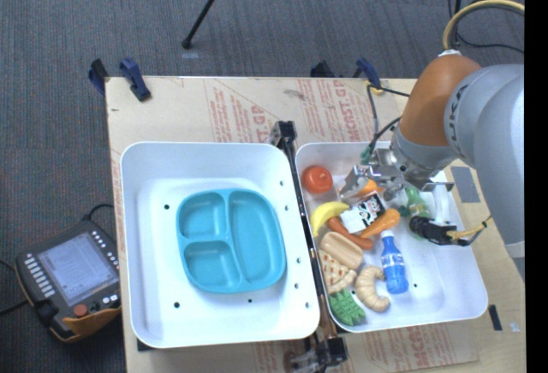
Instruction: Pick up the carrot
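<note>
An orange carrot (383, 222) lies slanted in the right bin (454, 294), a slim tapered stick among toy foods. The gripper (370, 183) hangs just above its upper end; whether it is parted or closed cannot be told. Close by lie a tomato (317, 180), banana (328, 215), hot dog (342, 249), blue bottle (393, 264) and croissant (372, 287). The left bin (141, 277) holds a blue divided plate (229, 240).

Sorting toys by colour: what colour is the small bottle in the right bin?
Blue, with a white cap; the bottle shows clearly in the camera view.
</note>
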Available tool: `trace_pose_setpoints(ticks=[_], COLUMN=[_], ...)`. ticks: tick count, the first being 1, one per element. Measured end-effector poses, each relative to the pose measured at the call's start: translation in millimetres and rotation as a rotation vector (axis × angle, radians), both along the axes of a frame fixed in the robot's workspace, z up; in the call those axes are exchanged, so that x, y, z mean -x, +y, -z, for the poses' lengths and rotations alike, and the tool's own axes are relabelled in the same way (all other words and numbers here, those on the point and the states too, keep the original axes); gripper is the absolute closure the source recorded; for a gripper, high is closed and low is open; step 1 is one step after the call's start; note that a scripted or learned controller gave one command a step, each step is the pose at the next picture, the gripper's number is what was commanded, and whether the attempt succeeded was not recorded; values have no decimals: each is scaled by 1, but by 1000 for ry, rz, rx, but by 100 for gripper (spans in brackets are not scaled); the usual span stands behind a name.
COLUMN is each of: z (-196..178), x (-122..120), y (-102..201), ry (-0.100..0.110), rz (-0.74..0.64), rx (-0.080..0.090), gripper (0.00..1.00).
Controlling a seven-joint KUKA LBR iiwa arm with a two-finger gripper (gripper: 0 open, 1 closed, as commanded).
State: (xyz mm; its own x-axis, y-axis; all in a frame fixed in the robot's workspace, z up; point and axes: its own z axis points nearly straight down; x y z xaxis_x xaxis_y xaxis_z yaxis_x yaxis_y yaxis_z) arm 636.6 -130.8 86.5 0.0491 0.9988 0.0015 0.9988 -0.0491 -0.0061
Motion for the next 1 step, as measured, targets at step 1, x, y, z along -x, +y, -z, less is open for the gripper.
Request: trace_pose_setpoints(ticks=[1], z=[-12], x=[-1], y=[0], ry=[-3], rz=[-1], rx=[0], gripper=[100])
